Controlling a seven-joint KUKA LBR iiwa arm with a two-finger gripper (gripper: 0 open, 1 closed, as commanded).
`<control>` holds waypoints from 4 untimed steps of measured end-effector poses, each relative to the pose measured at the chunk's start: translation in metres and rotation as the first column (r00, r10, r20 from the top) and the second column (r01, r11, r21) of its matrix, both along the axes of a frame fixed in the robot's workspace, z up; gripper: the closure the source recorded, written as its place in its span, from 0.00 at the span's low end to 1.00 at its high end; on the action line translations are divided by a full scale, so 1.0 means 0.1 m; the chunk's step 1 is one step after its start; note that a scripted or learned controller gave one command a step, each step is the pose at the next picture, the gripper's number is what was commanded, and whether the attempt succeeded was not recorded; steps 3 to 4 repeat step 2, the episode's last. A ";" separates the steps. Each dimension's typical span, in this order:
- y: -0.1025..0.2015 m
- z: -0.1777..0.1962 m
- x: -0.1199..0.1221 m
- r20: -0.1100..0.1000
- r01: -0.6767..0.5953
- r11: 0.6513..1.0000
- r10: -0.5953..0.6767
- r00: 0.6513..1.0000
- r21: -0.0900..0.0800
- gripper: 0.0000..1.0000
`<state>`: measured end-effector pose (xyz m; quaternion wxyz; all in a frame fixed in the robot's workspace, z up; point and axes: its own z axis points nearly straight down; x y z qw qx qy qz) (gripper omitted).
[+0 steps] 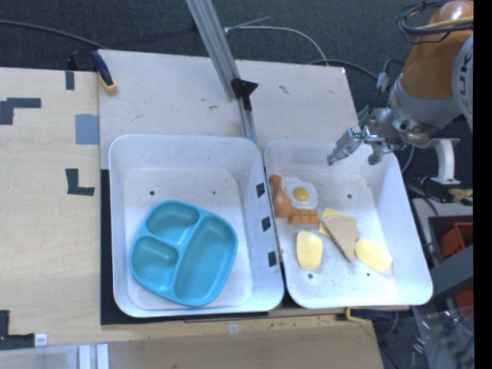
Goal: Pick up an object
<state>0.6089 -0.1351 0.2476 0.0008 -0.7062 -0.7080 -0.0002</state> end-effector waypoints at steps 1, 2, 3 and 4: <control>-0.60 0.52 -0.65 0.004 0.008 1.000 -0.008 1.000 -0.005 0.00; -0.76 -0.35 -0.30 -0.007 0.003 1.000 -0.003 1.000 -0.001 0.00; -0.76 -0.35 -0.30 -0.007 0.003 1.000 -0.003 1.000 -0.001 0.00; -0.76 -0.35 -0.30 -0.007 0.003 1.000 -0.003 1.000 -0.001 0.00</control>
